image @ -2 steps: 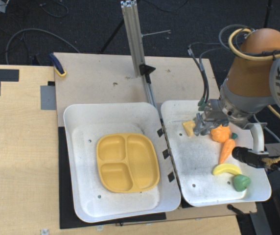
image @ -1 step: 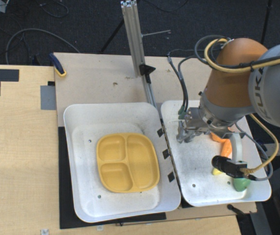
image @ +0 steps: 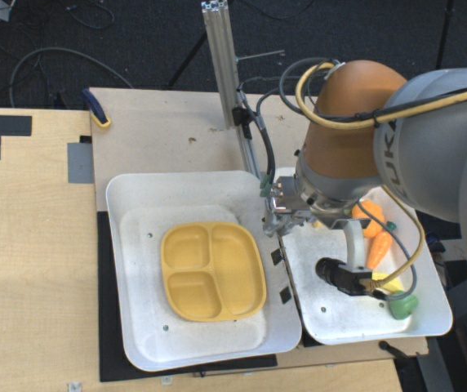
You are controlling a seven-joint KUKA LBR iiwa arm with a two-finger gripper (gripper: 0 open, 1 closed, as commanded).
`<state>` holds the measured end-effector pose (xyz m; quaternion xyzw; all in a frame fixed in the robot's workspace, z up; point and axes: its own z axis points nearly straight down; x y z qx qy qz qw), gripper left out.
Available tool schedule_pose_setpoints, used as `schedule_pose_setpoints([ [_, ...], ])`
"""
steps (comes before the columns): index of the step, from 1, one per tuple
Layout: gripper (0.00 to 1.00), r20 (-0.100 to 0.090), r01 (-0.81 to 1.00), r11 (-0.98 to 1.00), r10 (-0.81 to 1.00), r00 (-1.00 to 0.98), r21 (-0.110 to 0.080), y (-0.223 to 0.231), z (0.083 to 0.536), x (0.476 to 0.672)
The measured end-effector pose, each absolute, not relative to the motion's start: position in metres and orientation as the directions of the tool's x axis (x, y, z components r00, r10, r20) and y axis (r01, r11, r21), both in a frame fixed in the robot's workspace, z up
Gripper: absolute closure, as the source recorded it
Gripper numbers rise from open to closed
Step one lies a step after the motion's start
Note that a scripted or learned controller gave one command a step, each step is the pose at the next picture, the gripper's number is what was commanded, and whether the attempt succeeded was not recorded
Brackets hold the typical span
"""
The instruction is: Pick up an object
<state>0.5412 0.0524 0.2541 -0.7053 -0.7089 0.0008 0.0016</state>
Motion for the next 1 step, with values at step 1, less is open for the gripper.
schedule_pose_setpoints([
  [1, 1.0, 0.0, 1.0, 0.004, 1.0, -0.004, -0.003, 0.101, 0.2463, 0.5447],
])
